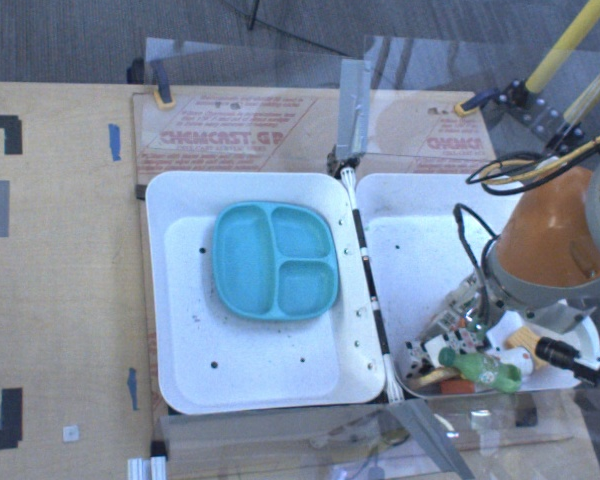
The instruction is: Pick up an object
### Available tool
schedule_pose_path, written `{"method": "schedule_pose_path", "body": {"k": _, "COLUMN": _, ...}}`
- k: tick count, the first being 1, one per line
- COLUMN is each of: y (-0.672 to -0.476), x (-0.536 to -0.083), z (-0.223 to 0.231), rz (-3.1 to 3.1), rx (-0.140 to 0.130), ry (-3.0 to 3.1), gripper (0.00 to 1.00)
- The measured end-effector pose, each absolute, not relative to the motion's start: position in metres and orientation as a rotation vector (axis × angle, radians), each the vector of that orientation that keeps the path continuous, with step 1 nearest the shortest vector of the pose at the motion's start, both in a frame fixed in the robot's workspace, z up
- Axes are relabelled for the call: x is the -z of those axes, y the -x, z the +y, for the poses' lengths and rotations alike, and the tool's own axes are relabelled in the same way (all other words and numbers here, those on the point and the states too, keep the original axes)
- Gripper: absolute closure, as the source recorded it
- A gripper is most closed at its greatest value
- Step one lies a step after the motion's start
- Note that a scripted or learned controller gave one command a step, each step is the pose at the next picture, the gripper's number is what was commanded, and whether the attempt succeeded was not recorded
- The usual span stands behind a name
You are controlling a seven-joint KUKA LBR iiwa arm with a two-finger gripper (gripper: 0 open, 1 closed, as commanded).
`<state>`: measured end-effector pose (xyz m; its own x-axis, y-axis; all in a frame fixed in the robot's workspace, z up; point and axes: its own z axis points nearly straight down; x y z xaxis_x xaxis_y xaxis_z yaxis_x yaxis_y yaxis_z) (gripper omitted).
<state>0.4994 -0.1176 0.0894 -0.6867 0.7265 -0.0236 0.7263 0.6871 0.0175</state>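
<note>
Fingers [458, 330], grip state unclear, hover just above the green plastic bottle [485, 371] lying crosswise in the right white bin [410, 208].

We're looking at two bins sitting side by side, with a divided plate [276, 261] lying in the left bin [180, 298]. Over in the right bin [410, 248], a little pile of objects [467, 365] is crowding the near corner, under the arm [555, 243].

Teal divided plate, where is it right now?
The teal divided plate lies flat in the left bin, toward its upper middle, left of the divider between the bins.
</note>
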Motion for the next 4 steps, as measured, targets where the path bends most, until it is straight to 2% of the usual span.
{"method": "schedule_pose_path", "body": {"k": 1, "y": -0.587, "x": -0.183, "z": -0.147, "rz": 2.396, "rx": 0.004, "ry": -2.033, "gripper": 0.00}}
{"method": "schedule_pose_path", "body": {"k": 2, "y": -0.535, "x": -0.089, "z": -0.157, "rz": 2.656, "rx": -0.005, "ry": -1.668, "gripper": 0.00}}
{"method": "schedule_pose_path", "body": {"k": 3, "y": -0.544, "x": -0.088, "z": -0.163, "rz": 2.622, "rx": -0.008, "ry": -1.713, "gripper": 0.00}}
{"method": "schedule_pose_path", "body": {"k": 4, "y": -0.493, "x": -0.089, "z": -0.145, "rz": 2.537, "rx": -0.010, "ry": -1.809, "gripper": 0.00}}
